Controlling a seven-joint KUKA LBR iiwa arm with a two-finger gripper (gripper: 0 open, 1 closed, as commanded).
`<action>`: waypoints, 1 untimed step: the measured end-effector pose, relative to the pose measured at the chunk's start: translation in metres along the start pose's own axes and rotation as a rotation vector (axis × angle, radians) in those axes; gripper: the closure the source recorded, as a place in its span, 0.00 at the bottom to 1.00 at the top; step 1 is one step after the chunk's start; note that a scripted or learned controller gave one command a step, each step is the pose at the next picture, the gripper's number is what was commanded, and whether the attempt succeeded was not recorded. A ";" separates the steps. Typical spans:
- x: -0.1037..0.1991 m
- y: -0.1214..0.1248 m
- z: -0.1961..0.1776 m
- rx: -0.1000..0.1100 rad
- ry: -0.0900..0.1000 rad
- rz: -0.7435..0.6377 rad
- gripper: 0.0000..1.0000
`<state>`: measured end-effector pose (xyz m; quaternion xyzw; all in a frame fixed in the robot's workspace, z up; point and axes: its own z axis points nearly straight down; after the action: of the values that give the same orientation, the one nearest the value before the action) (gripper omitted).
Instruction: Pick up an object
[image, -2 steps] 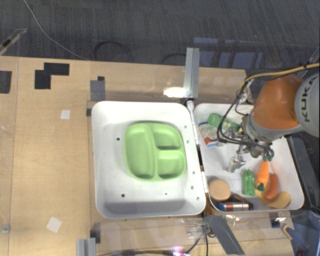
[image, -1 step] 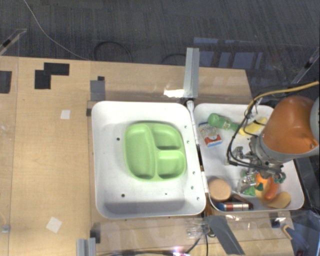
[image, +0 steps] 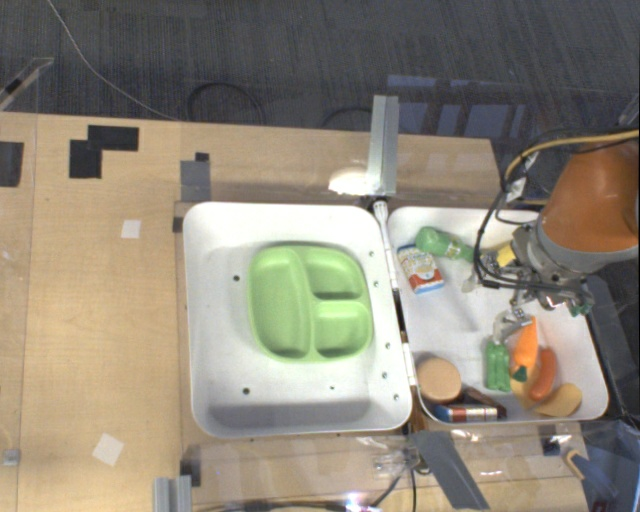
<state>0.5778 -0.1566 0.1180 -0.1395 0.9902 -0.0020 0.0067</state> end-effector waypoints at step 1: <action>0.062 -0.006 0.027 0.002 -0.003 0.001 0.00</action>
<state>0.5205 -0.1799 0.0906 -0.1389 0.9903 -0.0026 0.0083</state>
